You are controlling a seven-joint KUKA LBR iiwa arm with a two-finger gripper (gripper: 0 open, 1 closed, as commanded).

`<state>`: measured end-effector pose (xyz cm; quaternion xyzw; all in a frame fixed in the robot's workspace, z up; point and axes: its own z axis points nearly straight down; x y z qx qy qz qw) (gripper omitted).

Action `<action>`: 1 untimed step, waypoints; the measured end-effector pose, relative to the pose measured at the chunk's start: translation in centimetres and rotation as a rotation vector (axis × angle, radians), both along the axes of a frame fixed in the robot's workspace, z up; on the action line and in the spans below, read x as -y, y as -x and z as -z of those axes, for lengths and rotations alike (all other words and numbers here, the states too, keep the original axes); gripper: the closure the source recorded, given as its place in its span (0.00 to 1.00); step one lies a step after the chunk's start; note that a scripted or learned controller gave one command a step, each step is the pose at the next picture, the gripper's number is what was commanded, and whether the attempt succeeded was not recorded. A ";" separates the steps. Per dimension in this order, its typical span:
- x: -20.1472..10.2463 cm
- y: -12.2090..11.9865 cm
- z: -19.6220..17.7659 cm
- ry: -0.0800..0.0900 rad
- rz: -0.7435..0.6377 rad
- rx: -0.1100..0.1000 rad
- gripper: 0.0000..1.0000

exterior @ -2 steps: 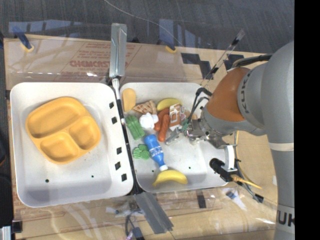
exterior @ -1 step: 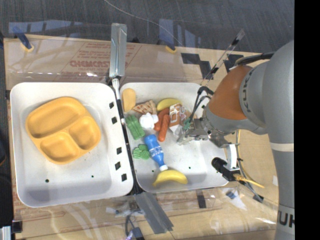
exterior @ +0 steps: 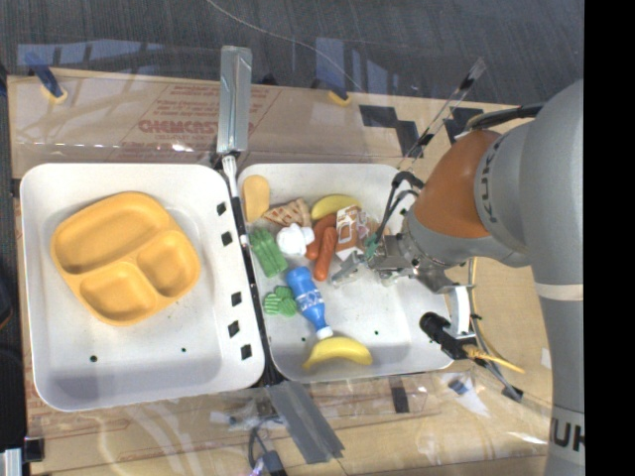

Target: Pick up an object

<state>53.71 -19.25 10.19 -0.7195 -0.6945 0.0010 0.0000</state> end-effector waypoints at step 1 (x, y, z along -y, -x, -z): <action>0.3 -6.1 1.0 -0.001 0.234 0.001 0.00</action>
